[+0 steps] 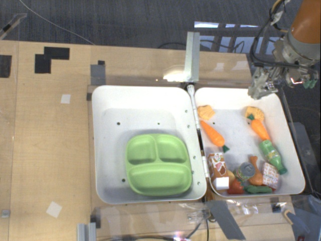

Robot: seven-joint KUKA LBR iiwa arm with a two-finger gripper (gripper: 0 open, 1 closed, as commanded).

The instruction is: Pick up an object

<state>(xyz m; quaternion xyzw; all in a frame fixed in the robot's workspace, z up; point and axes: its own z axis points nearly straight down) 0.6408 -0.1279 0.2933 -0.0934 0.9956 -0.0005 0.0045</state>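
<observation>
The right bin point(235, 115) holds toy food. An orange carrot point(212, 133) lies near its left wall, with a yellow pastry piece point(205, 112) above it. A second carrot point(259, 128) with a yellow piece point(255, 113) at its top lies at the right, and a green bottle point(271, 155) sits below it. Several small items, among them a brown-and-white packet point(217, 166) and a grey can point(245, 170), crowd the bin's front. My gripper point(261, 88) hangs over the bin's back right corner, above the items, with nothing seen between its fingers.
The left bin point(110, 109) carries a green divided plate point(158, 164) toward its front. A metal upright post point(192, 56) stands at the back between the two bins. Bare wooden bench stretches to the left.
</observation>
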